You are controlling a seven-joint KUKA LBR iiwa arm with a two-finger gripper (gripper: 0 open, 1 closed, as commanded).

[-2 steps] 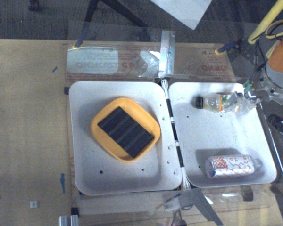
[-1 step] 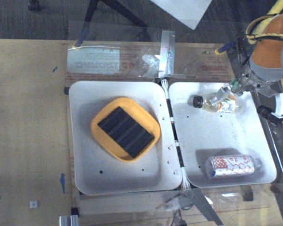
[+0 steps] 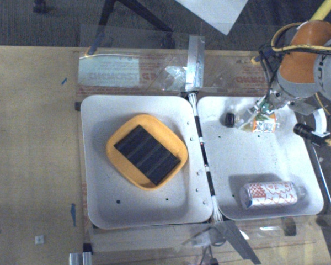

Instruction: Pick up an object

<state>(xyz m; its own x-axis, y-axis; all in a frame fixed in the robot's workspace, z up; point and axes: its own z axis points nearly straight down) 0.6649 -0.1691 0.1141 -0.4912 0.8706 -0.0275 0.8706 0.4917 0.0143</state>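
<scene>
The arm, grey with an orange band, reaches in at the upper right, and its gripper (image 3: 264, 106) is low over the back of the right bin (image 3: 265, 159). Right under the gripper tip lies a small clear bottle (image 3: 252, 120) with a black cap and an orange label, on its side with the cap pointing left. Whether the gripper has hold of it is hidden by the wrist. A red-and-white patterned bottle (image 3: 270, 194) lies on its side near the front of the same bin. In the left bin (image 3: 99, 203) sits a yellow pad with a dark ribbed top (image 3: 147, 155).
A raised divider (image 3: 203, 153) runs between the two bins. Behind the bins stand clear plastic panels and a metal bracket (image 3: 195, 65). A black knob (image 3: 304, 130) sticks out by the right bin's right rim.
</scene>
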